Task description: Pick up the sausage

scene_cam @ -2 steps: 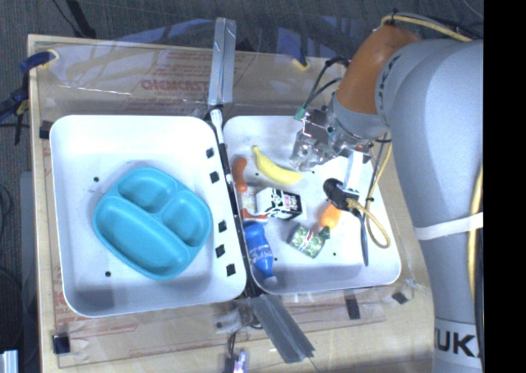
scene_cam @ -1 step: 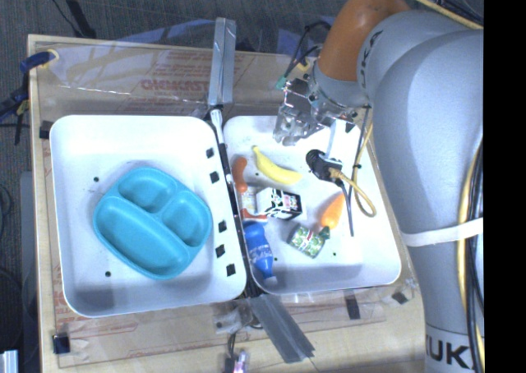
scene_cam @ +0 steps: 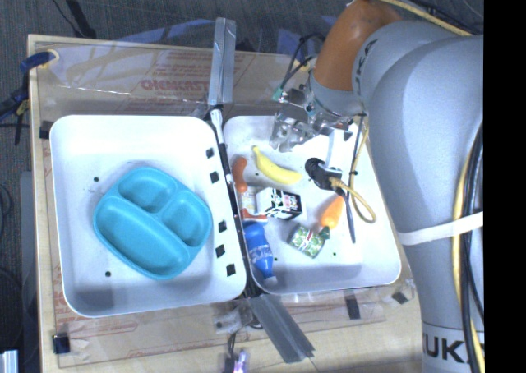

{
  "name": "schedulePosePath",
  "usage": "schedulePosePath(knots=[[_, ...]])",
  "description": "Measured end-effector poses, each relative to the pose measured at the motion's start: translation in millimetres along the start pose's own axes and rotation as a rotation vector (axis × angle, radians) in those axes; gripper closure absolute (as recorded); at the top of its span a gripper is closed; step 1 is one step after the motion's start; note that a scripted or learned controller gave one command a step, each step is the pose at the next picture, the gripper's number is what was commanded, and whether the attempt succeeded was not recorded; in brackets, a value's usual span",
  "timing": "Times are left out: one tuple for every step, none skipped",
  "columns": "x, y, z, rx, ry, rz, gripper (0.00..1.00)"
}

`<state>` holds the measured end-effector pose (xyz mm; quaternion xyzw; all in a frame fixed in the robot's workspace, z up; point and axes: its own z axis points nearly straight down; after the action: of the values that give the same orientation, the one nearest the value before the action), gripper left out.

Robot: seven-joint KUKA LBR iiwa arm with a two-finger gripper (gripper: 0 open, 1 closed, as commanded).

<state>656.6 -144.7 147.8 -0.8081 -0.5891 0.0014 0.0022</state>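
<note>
The sausage [scene_cam: 239,172] is a short reddish-brown piece lying against the left wall of the right bin [scene_cam: 374,256], just left of the yellow banana [scene_cam: 275,169]. My gripper [scene_cam: 287,136] hangs over the far part of that bin. It sits above the banana's upper end, to the right of and beyond the sausage, and apart from it. Nothing is seen in its grasp.
The right bin also holds a black-and-white box [scene_cam: 283,203], an orange carrot [scene_cam: 331,213], a green packet [scene_cam: 308,241] and a blue bottle [scene_cam: 260,251] near the front left corner. The left bin [scene_cam: 74,158] holds a blue divided plate [scene_cam: 153,221].
</note>
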Motion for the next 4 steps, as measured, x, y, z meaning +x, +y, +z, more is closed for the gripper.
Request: schedulePosePath(knots=[[1, 0, -13, -0.003, -0.001, -0.033, 1.0], [-20, 7, 5, 0.0, -0.001, -0.225, 1.0], [-41, 14, -47, -0.006, -0.002, -0.408, 1.0], [-43, 13, 1, 0.0, 0.0, -0.145, 1.0]])
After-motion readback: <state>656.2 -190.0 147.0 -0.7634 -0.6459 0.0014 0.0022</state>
